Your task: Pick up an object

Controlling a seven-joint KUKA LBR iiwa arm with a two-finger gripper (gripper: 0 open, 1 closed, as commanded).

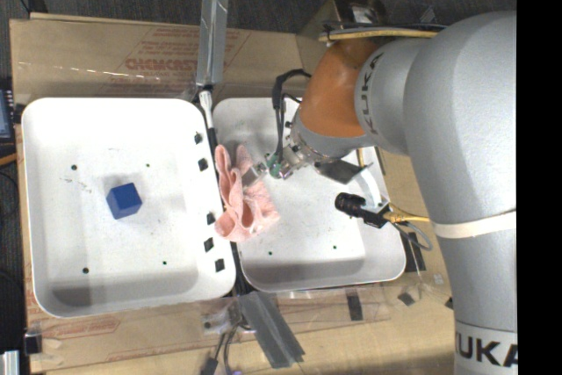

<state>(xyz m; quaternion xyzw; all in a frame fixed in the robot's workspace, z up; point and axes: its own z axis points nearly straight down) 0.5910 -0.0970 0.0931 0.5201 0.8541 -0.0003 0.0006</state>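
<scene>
We see the gripper (263,169) low in the right bin (303,268), touching the pink cloth (241,202). We cannot tell how it stands. A blue cube (124,199) sits in the left bin (53,277).

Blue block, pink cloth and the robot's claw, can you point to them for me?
blue block (124,199), camera view, on its top face.
pink cloth (241,199), camera view, on its bunched middle.
claw (274,167), camera view, at its tip over the right bin.
</scene>
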